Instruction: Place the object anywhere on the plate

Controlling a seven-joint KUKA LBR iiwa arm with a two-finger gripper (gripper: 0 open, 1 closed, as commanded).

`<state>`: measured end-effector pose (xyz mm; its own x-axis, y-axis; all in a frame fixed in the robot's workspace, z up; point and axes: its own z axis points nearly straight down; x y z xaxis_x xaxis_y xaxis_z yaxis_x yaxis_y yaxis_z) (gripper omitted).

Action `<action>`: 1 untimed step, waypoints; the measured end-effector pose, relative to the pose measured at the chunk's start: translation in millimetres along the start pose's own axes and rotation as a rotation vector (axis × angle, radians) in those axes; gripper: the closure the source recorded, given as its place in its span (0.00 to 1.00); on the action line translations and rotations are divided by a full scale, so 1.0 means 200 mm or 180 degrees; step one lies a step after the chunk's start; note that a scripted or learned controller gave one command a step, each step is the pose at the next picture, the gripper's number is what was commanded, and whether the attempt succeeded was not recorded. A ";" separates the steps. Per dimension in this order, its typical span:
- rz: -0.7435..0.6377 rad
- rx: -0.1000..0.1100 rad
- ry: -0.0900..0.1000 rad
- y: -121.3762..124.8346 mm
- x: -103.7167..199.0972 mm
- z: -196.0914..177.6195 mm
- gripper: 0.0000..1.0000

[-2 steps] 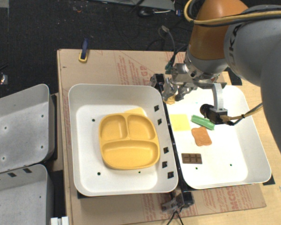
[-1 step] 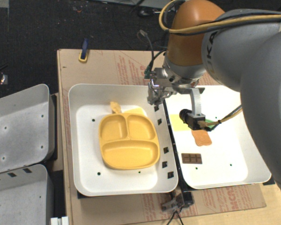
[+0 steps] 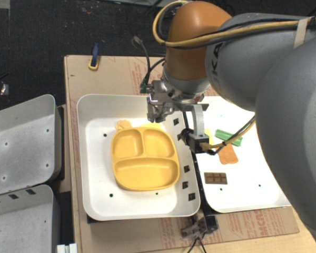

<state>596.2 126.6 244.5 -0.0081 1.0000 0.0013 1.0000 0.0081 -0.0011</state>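
Note:
A yellow divided plate (image 3: 145, 158) lies in the middle of the left white bin (image 3: 95, 194). My gripper (image 3: 158, 114) hangs over the plate's far edge, near the bin's back wall, under the orange wrist band. A small pale orange piece (image 3: 122, 124) lies on the bin floor, touching the plate's far left corner. In the right bin (image 3: 253, 194) lie a green block (image 3: 229, 137), an orange flat piece (image 3: 229, 155) and a brown chocolate-bar tile (image 3: 216, 178).
The arm's grey body covers the right side of the view and part of the right bin. A cable runs from the wrist down along the divide between the bins. Two grey trays (image 3: 21, 141) sit to the left of the bench.

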 end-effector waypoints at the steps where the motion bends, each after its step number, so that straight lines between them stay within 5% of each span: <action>1: 0.0002 0.0008 -0.0003 -0.12 0.25 0.09 1.00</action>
<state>572.3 177.0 227.1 -0.0076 1.0000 0.0004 1.0000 0.0076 -0.0036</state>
